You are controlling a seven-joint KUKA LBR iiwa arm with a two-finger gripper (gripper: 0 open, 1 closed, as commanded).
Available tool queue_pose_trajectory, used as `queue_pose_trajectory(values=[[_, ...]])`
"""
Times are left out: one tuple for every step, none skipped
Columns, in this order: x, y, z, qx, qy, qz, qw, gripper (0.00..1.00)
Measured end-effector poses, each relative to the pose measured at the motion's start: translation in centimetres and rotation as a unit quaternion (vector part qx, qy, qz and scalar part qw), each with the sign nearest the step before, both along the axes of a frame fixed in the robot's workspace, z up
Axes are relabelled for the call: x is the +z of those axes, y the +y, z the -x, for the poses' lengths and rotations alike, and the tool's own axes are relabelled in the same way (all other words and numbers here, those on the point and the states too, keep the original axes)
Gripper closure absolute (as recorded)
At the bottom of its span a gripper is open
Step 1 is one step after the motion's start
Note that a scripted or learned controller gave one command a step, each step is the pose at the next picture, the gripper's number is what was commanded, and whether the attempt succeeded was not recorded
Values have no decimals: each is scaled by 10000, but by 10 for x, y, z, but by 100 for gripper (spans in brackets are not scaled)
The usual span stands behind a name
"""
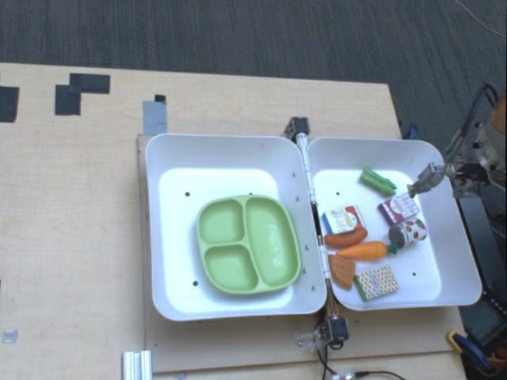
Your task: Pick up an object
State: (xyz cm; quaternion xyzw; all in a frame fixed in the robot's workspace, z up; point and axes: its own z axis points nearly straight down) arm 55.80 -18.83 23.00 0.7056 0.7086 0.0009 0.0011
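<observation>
Small purple-and-white packet (400, 208) lies in the right bin (455, 291), upper-right part, just below-left of the gripper (425, 180). Gripper tip sits above the bin's right side, between the packet and the green pickle-shaped toy (378, 181), close to the packet but can't tell if touching. Nothing seen betw. the fingers; whether they're apart or together, can't tell at this res.

Just under the packet: a small can w/ printed label (411, 231), next to a dark grey bit. Left of those, a carrot (363, 251) lying crosswise, a red sausage (347, 238) above it, and a small white carton (341, 219) touching the sausage. Bottom: an orange cracker-like wedge (342, 271) and a speckled box w/ green edge (376, 282).

Left bin (158, 212) holds a green three-compartment plate (248, 244). Arm comes in from the right edge, over the bin rim.
</observation>
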Motion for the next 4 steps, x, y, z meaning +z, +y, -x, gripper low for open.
queue_pose_trajectory(values=[[-141,45,55,-7,-4,0,10000,0],[-143,104,68,-9,-51,13,10000,0],[-131,105,66,-6,-80,15,10000,100],[-131,105,66,-4,-78,14,10000,0]])
